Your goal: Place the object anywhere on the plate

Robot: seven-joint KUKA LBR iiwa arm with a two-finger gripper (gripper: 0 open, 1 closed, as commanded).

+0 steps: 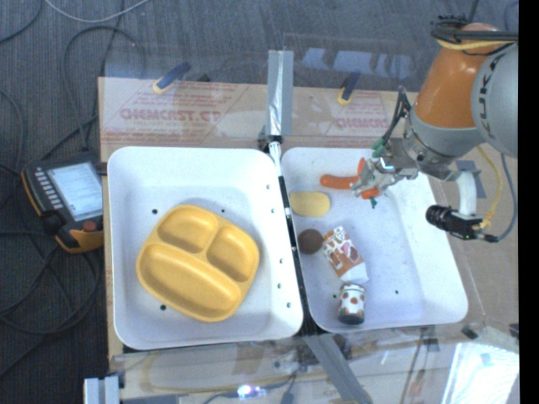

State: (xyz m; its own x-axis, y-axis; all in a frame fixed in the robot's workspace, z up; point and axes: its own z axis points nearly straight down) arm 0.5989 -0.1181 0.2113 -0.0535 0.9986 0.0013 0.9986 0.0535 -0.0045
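A yellow plate [199, 262] is sitting in the white left bin [126, 310]. In the right bin [421, 293], an orange carrot [335, 180] is showing at eleven o'clock, a pale yellow lump [310, 203] beside it, a brown ball [310, 241], a red-and-white patterned packet [344, 252], and a brown-and-white cup [352, 302] at six o'clock.

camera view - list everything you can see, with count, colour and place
plate: 1, yellow, three compartments, in the left bin
left bin: 1, white
right bin: 1, white
orange piece: 1, orange, top of right bin beside the gripper
oval piece: 1, pale yellow, right bin near the divider
ball: 1, brown, right bin
packet: 1, white with red print, middle of right bin
small jar: 1, brown and white, front of right bin
handheld pendant: 1, orange and black, left of the bins
gripper: 1, over top of right bin
arm: 1, grey and orange, right
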